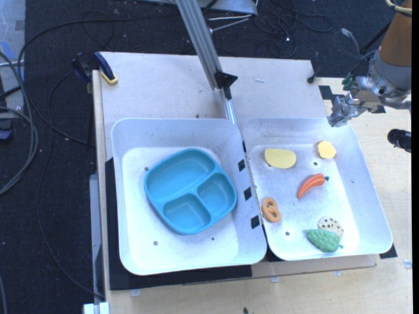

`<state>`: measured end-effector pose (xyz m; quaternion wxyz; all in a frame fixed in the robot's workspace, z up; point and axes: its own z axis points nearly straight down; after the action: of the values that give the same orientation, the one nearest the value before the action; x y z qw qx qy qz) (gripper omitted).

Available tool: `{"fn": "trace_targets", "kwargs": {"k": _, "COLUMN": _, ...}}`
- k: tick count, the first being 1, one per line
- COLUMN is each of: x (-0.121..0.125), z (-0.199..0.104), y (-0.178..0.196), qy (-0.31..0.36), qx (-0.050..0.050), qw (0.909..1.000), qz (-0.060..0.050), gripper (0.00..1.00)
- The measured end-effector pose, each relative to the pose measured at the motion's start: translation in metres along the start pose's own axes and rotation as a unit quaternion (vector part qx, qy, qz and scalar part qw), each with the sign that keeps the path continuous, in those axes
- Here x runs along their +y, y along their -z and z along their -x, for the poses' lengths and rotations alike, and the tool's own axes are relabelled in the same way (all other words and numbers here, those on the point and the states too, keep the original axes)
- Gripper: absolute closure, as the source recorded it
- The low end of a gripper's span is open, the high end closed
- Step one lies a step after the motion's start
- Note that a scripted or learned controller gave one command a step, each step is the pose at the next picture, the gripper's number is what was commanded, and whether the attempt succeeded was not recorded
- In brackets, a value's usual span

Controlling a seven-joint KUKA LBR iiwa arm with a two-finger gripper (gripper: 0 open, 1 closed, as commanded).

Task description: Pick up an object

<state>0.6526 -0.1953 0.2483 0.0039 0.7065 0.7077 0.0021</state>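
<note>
The gripper [340, 113] hangs at the upper right corner of the right bin [366, 182], just over its far rim, at the end of the grey arm with the orange band that reaches in from the right. At this size I cannot tell how the gripper is set, and nothing shows in its grasp.

Every candidate for picking lies in the right bin, down and to the left of the gripper in the camera view. Nearest is the small yellow-orange piece [327, 150], just below the gripper and slightly left, near the bin's upper right corner. Beside it to the left sits the flat yellow oval [280, 158], its long axis roughly left-right. Further down lies the orange carrot-like piece [311, 184] (its long axis runs on a diagonal, from lower left to upper right, with a dark tip at the upper end). The pretzel [270, 209] rests near the bin's left wall, and the green leafy piece [324, 239], touching a speckled round cookie [330, 226], lies well away, near the lower edge.

The left bin [131, 241] carries a blue divided plate [190, 190], far from the gripper across the seam between the bins.

My judgement: the shortest move is a short travel toward the near edge of the tabletop and then down onto the small yellow-orange piece; the carrot-like piece would call for turning the wrist across its diagonal.
</note>
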Motion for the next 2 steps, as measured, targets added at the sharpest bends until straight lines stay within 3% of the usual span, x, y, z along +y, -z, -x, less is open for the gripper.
{"fn": "trace_targets", "kwargs": {"k": 2, "x": -0.03, "z": -0.103, "y": -0.002, "qy": 0.003, "qx": 0.002, "qw": 1.0, "qz": -0.004, "gripper": 1.0}}
